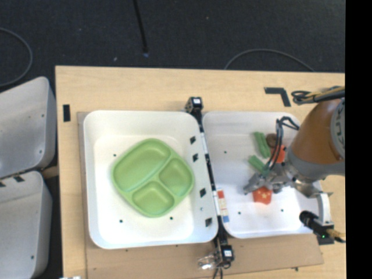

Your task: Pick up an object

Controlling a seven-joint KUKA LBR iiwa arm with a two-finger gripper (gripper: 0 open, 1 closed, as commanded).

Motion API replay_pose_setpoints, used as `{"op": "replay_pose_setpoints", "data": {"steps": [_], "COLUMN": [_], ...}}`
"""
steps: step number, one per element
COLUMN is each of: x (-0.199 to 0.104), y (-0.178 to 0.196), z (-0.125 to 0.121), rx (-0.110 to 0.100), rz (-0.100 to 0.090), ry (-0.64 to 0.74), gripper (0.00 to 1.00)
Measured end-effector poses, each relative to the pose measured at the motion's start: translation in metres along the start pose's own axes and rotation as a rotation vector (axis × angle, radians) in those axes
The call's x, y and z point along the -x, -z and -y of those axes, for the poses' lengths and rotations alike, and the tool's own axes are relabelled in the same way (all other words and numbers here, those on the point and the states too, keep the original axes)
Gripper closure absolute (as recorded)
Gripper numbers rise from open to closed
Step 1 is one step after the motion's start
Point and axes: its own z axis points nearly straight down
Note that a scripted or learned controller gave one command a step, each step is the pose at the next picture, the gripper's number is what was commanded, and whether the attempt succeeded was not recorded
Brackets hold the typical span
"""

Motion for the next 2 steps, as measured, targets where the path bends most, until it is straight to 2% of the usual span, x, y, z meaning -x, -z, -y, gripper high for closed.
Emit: {"op": "replay_pose_setpoints", "data": {"steps": [1, 2], "x": [0.001, 0.005], "y": [0.014, 0.075], "z": [-0.002, 0.004], "rx": [0.007, 0.011], "rz": [0.001, 0.002], "ry": [-0.006, -0.005], "gripper": [1.0, 1.0]}}
